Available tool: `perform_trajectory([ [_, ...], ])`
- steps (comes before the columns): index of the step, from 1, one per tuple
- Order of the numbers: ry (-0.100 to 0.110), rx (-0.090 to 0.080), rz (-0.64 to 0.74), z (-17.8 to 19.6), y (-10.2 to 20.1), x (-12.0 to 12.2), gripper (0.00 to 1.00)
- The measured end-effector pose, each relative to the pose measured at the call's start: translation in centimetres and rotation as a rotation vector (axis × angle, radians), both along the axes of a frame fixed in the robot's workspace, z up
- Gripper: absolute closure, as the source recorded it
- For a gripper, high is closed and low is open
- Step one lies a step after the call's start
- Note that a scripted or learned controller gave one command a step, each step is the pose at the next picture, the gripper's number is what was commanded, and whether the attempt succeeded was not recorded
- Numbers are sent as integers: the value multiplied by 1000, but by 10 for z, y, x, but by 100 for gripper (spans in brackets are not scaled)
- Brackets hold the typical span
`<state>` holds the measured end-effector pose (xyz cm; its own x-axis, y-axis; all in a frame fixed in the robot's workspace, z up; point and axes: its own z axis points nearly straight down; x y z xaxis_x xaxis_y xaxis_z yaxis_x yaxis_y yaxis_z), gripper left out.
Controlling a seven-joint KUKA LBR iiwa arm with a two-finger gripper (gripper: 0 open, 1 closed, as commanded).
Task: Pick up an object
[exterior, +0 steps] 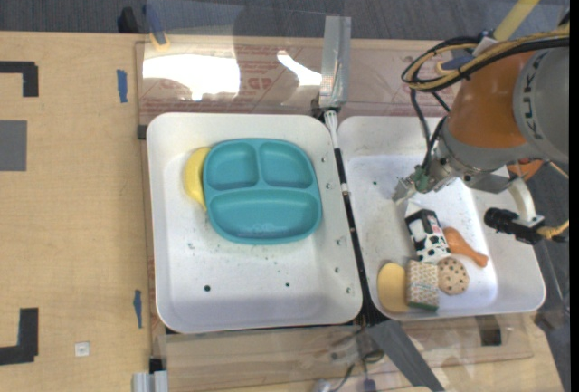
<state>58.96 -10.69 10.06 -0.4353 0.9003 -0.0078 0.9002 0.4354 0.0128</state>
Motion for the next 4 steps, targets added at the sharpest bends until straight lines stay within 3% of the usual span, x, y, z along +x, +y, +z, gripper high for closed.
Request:
perform_trajectory([
  [1,2,1,0,-1,0,-1,0],
  [2,7,3,-119,-13,-4,-54,0],
  [3,-1,3,-120,-1,-4,-51,100],
  [4,2,4,-132,136,39,-36,100],
])
